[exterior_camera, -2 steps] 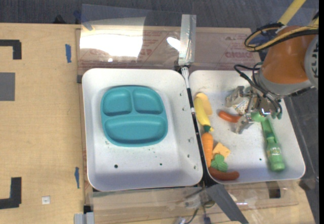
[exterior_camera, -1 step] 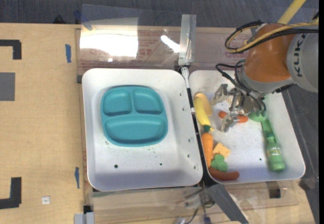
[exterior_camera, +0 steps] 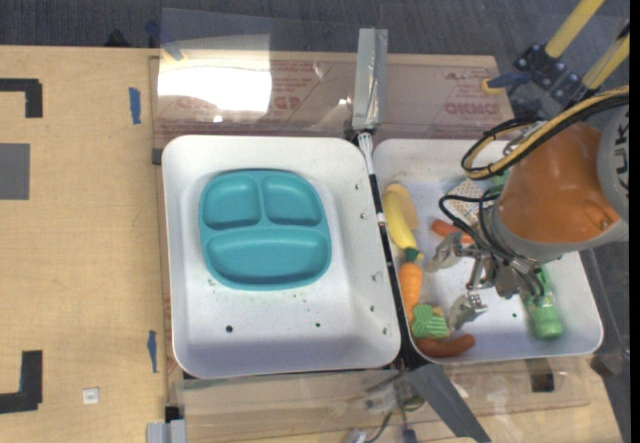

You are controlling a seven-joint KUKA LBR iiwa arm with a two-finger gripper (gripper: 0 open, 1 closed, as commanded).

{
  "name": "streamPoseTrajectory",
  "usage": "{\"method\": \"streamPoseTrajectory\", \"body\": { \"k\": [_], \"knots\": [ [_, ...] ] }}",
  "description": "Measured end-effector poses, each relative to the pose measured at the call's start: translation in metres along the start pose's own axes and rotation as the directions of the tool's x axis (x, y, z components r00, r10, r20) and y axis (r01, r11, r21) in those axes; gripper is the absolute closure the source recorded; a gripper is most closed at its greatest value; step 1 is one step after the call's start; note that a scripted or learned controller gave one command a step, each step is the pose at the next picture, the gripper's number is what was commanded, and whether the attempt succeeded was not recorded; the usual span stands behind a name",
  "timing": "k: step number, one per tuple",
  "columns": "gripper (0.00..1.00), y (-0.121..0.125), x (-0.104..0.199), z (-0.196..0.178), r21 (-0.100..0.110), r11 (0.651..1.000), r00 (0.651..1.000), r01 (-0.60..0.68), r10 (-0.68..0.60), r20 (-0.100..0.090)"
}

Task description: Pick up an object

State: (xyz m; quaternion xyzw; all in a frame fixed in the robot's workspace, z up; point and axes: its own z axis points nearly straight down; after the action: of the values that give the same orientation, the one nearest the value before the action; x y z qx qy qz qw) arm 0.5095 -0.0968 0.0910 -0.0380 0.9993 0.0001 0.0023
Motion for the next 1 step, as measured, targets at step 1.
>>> {"method": "streamPoseTrajectory", "body": {
  "k": [1],
  "knots": [
    [0.0, -0.0411, -0.06, -0.0874, 0.002, 0.994, 0.994, -0.112, 0.112, 0.008]
  ]
}}
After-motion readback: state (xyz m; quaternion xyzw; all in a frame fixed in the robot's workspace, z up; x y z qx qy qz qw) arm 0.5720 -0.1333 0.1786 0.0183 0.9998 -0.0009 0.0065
